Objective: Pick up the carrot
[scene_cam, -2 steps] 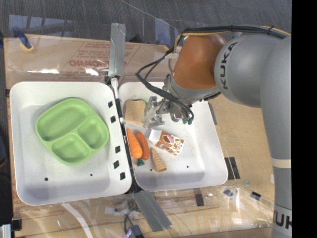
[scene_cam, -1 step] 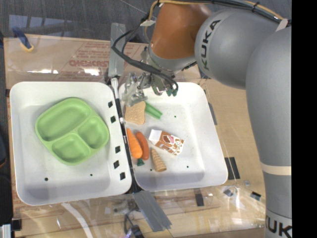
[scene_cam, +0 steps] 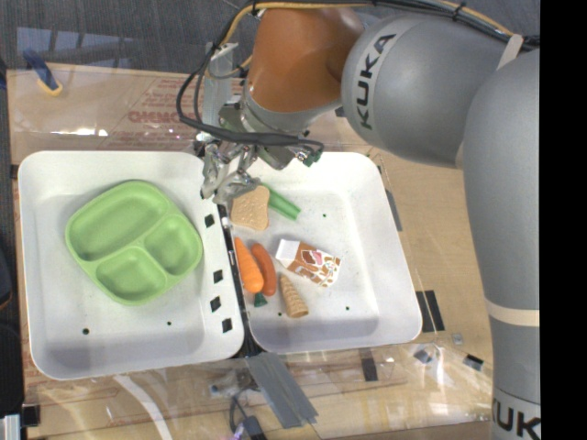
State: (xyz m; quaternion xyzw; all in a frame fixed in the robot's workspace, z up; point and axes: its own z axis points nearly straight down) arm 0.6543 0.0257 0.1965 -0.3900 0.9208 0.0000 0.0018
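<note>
Orange, long and tapered – so looks the carrot [scene_cam: 246,264], lying in the right bin [scene_cam: 367,319] close against the wall it shares with the left bin [scene_cam: 55,337]. Touches on its right a second, darker orange piece [scene_cam: 265,268]; hard to say for sure which of the two is meant, but the brighter left one taken here as the carrot. Just above it, a bread slice [scene_cam: 249,210]; near its lower end, a waffle cone [scene_cam: 293,297]; to the right, a small printed packet [scene_cam: 310,262].

Hangs over the top left corner of the right bin, the gripper [scene_cam: 225,168], just above the bread and apart from the carrot. Released or clenched – cannot tell from this slanted look down. Holds nothing that can be seen.

To do the step well, judged from this: move toward the near side of the bin, past the bread, until centred over the middle of the carrot. Turn the wrist so as to close across the narrow width, not along the length. Come down with care – little room between the carrot and the bin wall on one side, and the darker piece pressed on the other, so easy to catch both or to strike the wall. Lift only after a firm closing, and straight up.
</note>
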